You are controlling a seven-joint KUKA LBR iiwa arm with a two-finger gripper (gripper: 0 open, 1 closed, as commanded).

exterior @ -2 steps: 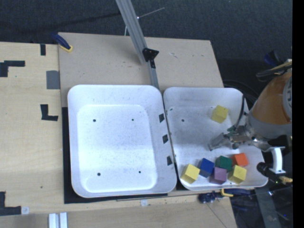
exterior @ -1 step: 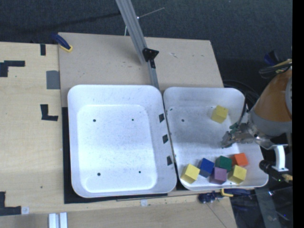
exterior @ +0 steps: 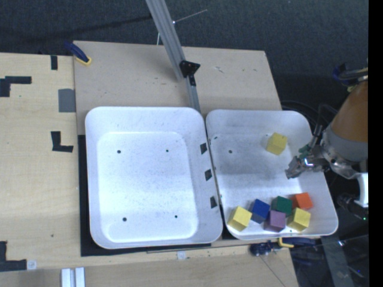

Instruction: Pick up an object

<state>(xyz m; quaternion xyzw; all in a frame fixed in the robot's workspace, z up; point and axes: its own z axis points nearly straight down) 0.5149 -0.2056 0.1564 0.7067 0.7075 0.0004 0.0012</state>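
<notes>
Currently, seven small blocks lie in the right bin (exterior: pixel 239 124). A lone yellow block (exterior: pixel 276 143) sits apart from the others in the upper part of that bin, tilted slightly against the bin's edges. The other six are clustered along the bin's lower edge: a yellow cube (exterior: pixel 240 218) at the left end, a blue cube (exterior: pixel 260 210) just beside it, a purple cube (exterior: pixel 277 220) next, a green cube (exterior: pixel 282 205) directly above the purple one, a second yellow cube (exterior: pixel 301 219) toward the right, and an orange cube (exterior: pixel 303 201) at the upper right of the cluster. Several of these blocks touch their neighbours.

The gripper (exterior: pixel 297 167) is positioned over the right side of the right bin, between the lone yellow block and the cluster, and close to the bin's right wall. No block is seen between its fingers. Finger position, spread or closed, cannot be determined at this resolution. The arm (exterior: pixel 350 127) enters from the right, with its orange band above the wrist.

The left bin (exterior: pixel 96 124) stands directly beside the right bin on the wooden bench (exterior: pixel 131 70). A metal rail (exterior: pixel 167 28) runs diagonally across the upper area.
</notes>
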